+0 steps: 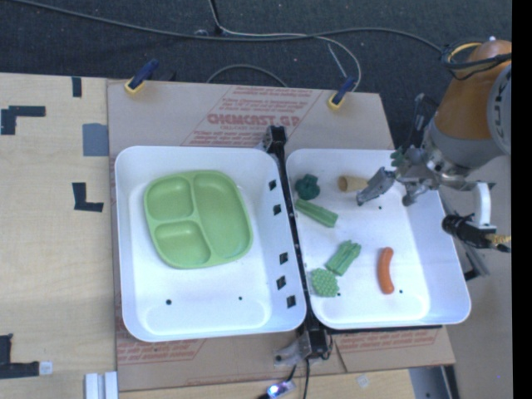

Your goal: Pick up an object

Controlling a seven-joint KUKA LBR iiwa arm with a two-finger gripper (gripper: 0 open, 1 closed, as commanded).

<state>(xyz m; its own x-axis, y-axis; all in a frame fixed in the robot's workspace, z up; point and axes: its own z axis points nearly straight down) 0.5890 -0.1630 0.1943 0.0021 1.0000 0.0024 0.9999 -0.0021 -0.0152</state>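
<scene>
Two dark gripper fingers spread wide, holding nothing, just right of small tan cork-shaped piece. Risk: slanted descent nudges piece away, closes on air.

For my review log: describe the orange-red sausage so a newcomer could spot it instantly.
Look in the right-hand white bin, toward its near right part. The sausage lies there alone, upright in the view, the single orange-red item among green toy vegetables.
</scene>
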